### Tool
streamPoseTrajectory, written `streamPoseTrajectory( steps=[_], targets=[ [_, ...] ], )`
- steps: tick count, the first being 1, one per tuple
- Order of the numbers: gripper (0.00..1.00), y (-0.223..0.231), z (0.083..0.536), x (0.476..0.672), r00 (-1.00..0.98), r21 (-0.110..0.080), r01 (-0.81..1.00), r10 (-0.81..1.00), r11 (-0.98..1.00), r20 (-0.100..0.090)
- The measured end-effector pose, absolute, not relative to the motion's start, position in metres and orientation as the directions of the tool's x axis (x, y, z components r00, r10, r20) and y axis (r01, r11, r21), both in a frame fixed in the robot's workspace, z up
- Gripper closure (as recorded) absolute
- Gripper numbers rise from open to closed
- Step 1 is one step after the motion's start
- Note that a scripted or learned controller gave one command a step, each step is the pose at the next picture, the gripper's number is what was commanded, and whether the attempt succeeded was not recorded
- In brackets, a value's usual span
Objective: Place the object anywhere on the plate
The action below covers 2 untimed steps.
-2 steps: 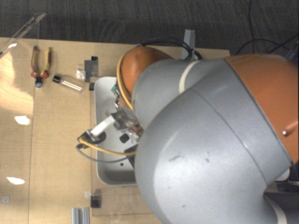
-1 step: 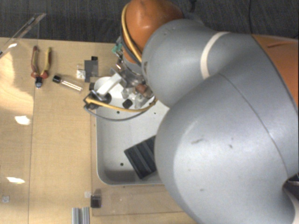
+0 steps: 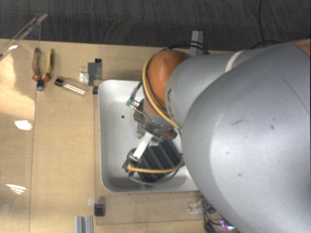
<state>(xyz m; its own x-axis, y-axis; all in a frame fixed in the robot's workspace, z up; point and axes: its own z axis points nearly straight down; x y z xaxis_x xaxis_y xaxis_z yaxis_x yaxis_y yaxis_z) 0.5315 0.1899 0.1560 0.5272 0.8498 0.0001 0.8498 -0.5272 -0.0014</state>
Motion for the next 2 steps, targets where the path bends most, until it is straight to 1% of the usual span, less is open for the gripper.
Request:
streamPoseTrajectory(
  steps=[1, 2],
  targets=[
    [1.00, 0.236, 0.217, 0.573, 0.073, 0.002, 0.997, 0.997, -0.073, 0.001],
    [1.00, 0.235, 0.189, 0.624, -0.199, 0.002, 0.980, 0.980, 0.199, -0.001]
  ],
)
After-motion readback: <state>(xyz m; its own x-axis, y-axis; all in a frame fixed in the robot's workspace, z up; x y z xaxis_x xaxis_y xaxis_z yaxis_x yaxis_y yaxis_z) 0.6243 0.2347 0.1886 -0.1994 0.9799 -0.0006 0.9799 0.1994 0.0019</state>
